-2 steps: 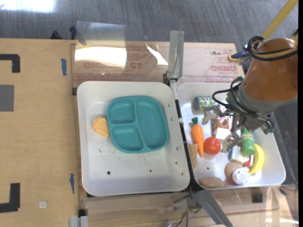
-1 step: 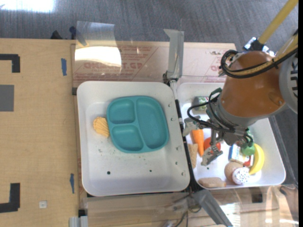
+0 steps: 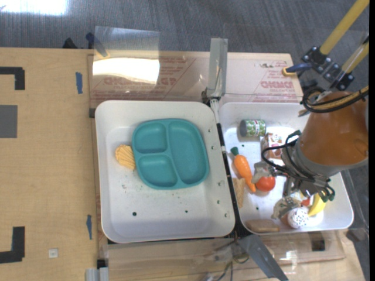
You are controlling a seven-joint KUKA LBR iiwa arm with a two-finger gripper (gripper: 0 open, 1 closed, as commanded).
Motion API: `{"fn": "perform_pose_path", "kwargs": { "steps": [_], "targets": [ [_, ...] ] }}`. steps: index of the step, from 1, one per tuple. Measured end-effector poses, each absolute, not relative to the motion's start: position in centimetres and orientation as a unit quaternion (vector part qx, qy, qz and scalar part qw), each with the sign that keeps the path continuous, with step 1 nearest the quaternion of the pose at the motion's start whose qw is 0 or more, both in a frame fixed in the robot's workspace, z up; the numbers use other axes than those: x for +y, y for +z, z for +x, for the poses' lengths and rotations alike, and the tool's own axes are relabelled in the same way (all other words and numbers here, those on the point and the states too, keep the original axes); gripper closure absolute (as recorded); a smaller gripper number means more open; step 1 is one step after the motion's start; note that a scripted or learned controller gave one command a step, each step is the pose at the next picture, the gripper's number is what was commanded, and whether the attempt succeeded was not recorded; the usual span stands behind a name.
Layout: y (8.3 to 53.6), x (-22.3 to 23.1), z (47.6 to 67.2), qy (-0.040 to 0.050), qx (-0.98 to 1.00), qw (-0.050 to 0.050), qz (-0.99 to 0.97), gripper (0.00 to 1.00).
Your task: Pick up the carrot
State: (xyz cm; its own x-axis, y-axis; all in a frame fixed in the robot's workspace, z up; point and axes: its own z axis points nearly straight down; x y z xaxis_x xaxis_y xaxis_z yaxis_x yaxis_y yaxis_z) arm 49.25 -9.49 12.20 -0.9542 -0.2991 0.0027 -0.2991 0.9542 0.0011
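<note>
My gripper (image 3: 293, 186) hangs just right of the tomato (image 3: 265, 183); the carrot (image 3: 243, 168) lies left of it. Whether my fingers are apart, I cannot tell.

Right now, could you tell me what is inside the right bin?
The right bin holds a carrot, tomato, green can and other toy foods; the arm covers its right part.

The carrot (image 3: 242, 170) lies at the right bin's (image 3: 347, 215) left side, tomato (image 3: 265, 183) just beside; open floor sits above it, left of the can (image 3: 252, 127). Lower right looks crowded, items possibly touching.
</note>
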Motion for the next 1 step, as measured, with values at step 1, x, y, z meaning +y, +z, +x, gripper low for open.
{"fn": "perform_pose_path", "kwargs": {
  "steps": [1],
  "targets": [
    [8.86,-9.48,50.82,0.0009,-0.967,-0.003,0.254,0.00]
  ]
}}
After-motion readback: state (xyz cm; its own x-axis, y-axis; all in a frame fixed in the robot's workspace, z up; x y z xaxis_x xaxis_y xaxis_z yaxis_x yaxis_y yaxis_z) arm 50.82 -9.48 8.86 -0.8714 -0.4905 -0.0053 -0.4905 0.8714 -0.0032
